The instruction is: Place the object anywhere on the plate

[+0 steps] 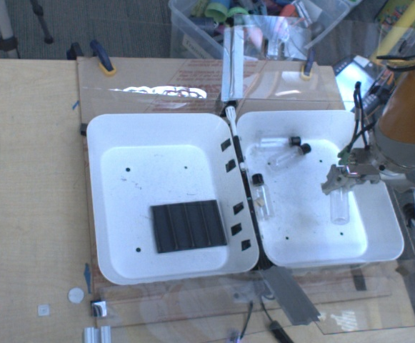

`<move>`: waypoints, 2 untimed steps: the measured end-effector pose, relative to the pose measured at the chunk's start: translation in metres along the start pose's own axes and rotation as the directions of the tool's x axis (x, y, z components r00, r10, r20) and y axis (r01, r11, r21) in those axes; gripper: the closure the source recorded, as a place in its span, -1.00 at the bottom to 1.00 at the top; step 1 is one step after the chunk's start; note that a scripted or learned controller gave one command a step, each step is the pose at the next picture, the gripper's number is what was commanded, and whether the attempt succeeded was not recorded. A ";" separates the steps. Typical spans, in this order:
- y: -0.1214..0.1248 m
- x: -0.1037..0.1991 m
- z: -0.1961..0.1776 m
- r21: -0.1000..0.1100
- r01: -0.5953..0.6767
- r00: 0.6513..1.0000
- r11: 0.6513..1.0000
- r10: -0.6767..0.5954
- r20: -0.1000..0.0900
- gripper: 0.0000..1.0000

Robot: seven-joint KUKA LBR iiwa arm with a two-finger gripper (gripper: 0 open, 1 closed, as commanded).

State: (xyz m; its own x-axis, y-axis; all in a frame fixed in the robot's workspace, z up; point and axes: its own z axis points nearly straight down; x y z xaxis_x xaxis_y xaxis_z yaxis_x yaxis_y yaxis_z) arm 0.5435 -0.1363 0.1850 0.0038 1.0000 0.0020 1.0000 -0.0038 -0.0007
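Note:
A black ribbed rectangular plate (189,226) lies flat in the left bin (111,191), toward its front. My gripper (350,179) hangs over the right side of the right bin (378,241). A clear vial (340,207) hangs upright just below it, with its top end pinched between the fingers. The gripper is far to the right of the plate, across the divider between the bins.
Three more clear vials with black caps lie in the right bin: two near the back (282,143) (291,156) and one along its left wall (260,194). A row of black clips (234,191) lines the divider. A tub of toys (264,6) stands behind the bins.

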 end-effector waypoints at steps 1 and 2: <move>0.043 0.103 0.001 -0.003 0.098 0.995 0.995 -0.098 0.002 1.00; 0.072 0.162 0.001 -0.002 -0.300 0.954 0.954 0.300 0.002 1.00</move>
State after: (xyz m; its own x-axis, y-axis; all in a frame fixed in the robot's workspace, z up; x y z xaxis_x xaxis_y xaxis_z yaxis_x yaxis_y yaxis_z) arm 0.6166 0.0257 0.1843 0.3041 0.9526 -0.0007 0.9526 -0.3041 0.0009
